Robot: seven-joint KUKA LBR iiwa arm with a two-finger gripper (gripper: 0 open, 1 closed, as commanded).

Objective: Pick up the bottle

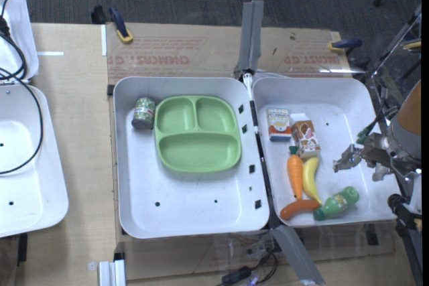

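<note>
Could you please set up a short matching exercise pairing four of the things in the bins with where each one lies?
Things:
1. green bottle
2. small can
3. green divided plate
4. carrot

Places:
A. left bin, in the far left corner
B. right bin, lying on its side near the front edge
C. right bin, just left of the banana
D. left bin, in the middle

Pairs: 1-B, 2-A, 3-D, 4-C
</note>
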